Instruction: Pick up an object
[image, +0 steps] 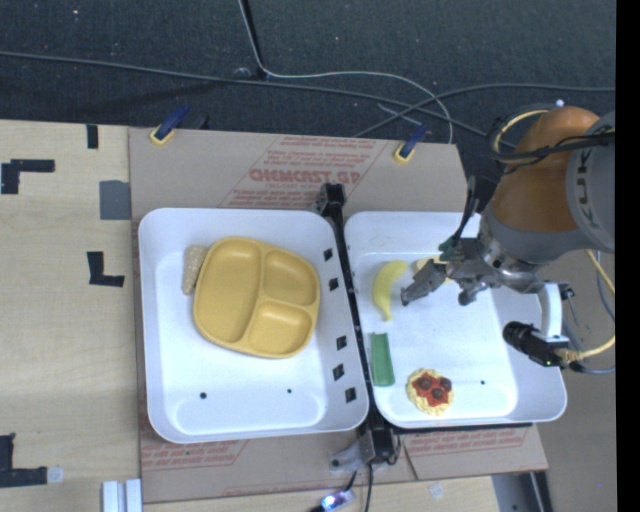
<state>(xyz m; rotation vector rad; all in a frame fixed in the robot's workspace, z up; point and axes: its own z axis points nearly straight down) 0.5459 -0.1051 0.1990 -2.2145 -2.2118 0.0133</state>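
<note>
Arm hovering over the right bin, fingers spread and holding nothing

Cardboard is lying under both bins, its near edge showing at the bottom, where a dark clamp (362, 452) is sitting at the foot of the divider; what it is gripping is hard to make out. Two shallow white bins are lying side by side: the left bin (240, 410) and the right bin (500, 405). Nearest in the right bin, one small round toy pizza (430, 390) with red topping is resting close to the front wall. Just behind and left of it, one green stick (382, 358) is lying along the divider side. Farther back, one yellow banana (389, 284) is curving beside the divider, its right end sitting just beside the gripper's left fingertip; whether they are touching cannot be told.

The gripper (443, 287) is hanging above the middle of the right bin, its two fingers standing apart with nothing between them. The grey arm (545, 215) is reaching in from the right, its orange band bulking over the wrist and hiding the bin's far right corner. Cables are looping around it.

In the left bin, one yellow divided plate (256, 297) with three compartments is lying tilted, covering most of one tan sponge-like piece (192, 268) that is peeking out at its left.

Two blue-and-yellow clips (171, 123) are pinning the cardboard's far edge.
</note>
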